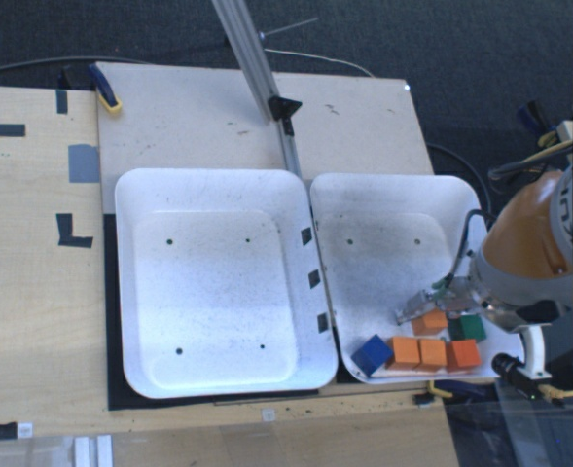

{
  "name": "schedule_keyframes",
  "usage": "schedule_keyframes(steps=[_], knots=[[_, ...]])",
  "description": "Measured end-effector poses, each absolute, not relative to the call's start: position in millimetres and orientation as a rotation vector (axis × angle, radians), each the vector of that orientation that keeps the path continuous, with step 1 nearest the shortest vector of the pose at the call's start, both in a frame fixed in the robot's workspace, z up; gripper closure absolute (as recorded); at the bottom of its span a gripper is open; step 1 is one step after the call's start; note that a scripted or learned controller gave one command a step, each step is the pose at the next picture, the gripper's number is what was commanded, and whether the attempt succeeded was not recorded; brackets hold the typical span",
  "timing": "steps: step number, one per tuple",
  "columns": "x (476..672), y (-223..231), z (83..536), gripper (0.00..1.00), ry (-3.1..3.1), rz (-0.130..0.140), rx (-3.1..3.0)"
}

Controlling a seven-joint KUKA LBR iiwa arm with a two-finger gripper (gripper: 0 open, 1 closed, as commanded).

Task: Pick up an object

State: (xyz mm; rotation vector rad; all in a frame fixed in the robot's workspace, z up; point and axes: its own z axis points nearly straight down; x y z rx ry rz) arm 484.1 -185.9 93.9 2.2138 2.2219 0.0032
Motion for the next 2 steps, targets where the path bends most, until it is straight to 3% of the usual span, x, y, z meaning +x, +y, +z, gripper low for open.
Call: schedule_keyframes(steps=[1, 2], knots=[[484.3, -185, 103, 1.00, 2.224, 0.004, 2.214], [530.5, -115, 160, 1.00, 2.232, 0.008, 2.209]])
